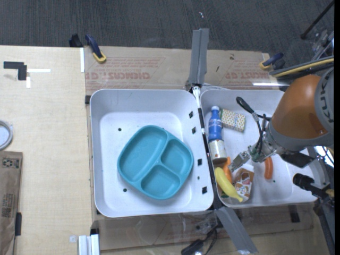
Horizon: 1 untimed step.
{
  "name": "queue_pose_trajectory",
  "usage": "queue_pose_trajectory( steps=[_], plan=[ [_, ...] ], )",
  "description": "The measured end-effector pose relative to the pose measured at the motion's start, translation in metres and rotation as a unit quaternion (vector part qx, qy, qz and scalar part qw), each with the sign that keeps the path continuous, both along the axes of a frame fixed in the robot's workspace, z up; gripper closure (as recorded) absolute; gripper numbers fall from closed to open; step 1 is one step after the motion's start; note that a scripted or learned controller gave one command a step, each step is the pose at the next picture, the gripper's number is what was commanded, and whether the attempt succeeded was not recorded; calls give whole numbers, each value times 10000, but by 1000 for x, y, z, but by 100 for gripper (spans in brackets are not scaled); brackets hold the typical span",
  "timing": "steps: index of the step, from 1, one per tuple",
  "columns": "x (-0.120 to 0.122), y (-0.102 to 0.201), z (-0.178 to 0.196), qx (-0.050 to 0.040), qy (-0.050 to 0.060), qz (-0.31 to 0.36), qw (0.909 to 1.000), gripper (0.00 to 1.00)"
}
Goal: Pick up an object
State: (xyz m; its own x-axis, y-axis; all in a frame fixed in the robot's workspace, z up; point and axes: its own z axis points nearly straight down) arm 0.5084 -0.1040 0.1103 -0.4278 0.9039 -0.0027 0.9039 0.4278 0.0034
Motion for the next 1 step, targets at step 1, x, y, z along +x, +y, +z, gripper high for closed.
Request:
queue_pose_trajectory(
  steps=[1],
  plan=[
    [10, -24, -19, 3, 23, -551, 9985, 0]
  ],
)
